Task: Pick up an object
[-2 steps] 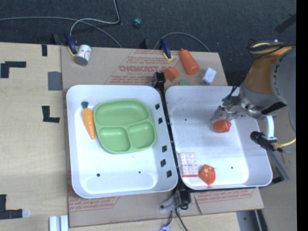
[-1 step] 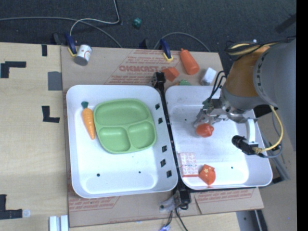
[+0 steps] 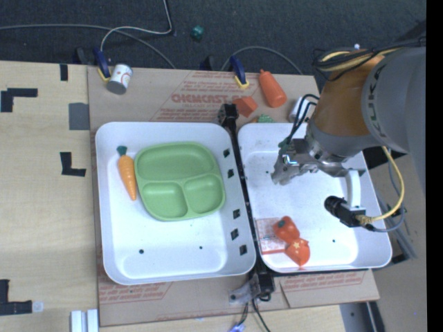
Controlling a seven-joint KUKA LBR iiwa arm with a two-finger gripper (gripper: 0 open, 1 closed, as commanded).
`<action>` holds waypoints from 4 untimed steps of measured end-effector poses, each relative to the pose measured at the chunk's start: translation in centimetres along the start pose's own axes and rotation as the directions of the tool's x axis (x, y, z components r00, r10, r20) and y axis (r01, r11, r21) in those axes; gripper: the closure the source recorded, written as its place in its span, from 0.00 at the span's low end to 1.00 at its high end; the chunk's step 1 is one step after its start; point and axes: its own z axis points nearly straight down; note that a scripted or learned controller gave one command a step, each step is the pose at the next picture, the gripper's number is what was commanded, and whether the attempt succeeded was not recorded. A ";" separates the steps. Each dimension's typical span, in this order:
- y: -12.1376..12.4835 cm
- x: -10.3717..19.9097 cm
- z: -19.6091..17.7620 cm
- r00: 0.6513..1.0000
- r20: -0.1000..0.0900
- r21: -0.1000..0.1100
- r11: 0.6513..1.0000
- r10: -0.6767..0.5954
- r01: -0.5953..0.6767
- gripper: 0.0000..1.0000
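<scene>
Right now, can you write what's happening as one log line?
tool over right bin | red toy lying in bin, not held | carrot beside green plate

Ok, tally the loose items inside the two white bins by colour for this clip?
Green: 1, the divided plate in the left bin.
Orange: 1, the toy carrot beside that plate.
Red-orange: 2, the toy pieces in the right bin.
Total: 4

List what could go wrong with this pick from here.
1. The pincer hovers over bare floor in the right bin; closing here would likely grab nothing.
2. The red toys lie near the bin's front wall, so a descent there might clip the rim.
3. The loose cable by the wrist could snag.
</scene>
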 end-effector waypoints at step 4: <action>9.2 -3.3 8.0 1.000 0.003 0.005 1.000 0.003 -0.003 0.00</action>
